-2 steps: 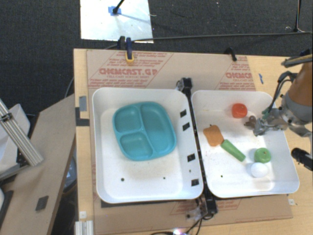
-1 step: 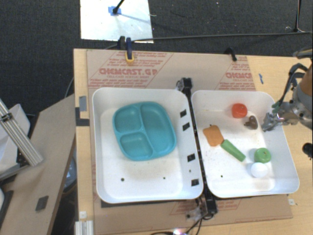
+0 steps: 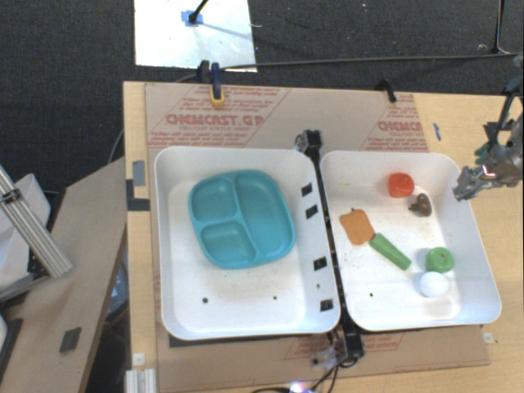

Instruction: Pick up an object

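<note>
- Gripper [image 3: 473,180] sat at far-right edge of right bin [image 3: 471,244], over its rim, nothing seen between fingers; couldn't tell from this view whether it was open or closed, too small & blurred
- Arm came in from right side, only wrist end in view, above bench
- Right bin held the candidates: red round piece [image 3: 400,185] at far side; small brown lump [image 3: 421,205] just right of it & nearest the gripper; orange flat piece [image 3: 357,227] near centre-left; green long piece [image 3: 390,251] just beside orange one, running near-right; green round piece [image 3: 440,259] w/ white ball [image 3: 433,284] just nearer than it, close together, possibly touching
- Left bin [image 3: 176,219] held a teal divided tray [image 3: 242,218], roughly centred; not a likely target given its size vs. gripper, in my judgement
- Step in hand, as I read it: approach/pre-grasp; nothing picked yet, all items resting on bin floor
- Next move probably calls for: travel left over the bin, centre over one item, descend, close on it; brown lump or red piece the shortest reach
- Risks, est.: white ball & green round piece crowd each other, fingers could nudge one away; orange piece lies flat, hard to get under; ball may roll
</note>
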`<state>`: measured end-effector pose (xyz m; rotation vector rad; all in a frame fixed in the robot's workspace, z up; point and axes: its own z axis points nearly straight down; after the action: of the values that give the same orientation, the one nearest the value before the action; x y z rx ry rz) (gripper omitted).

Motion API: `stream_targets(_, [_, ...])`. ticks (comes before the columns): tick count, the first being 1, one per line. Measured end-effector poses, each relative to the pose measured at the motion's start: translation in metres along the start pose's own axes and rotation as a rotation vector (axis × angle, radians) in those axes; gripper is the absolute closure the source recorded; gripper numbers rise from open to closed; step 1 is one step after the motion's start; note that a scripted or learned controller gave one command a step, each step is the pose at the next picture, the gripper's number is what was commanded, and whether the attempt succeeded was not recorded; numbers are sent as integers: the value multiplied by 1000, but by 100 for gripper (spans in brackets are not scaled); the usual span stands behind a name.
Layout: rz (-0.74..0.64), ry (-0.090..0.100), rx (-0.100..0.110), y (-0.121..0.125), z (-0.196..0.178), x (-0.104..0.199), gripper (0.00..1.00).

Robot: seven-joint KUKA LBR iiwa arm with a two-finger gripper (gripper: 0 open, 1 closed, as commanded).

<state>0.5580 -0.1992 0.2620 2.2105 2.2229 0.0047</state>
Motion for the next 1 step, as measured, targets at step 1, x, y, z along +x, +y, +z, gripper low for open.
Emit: stream_targets(1, [-3,3,5,-5,-4,55,100])
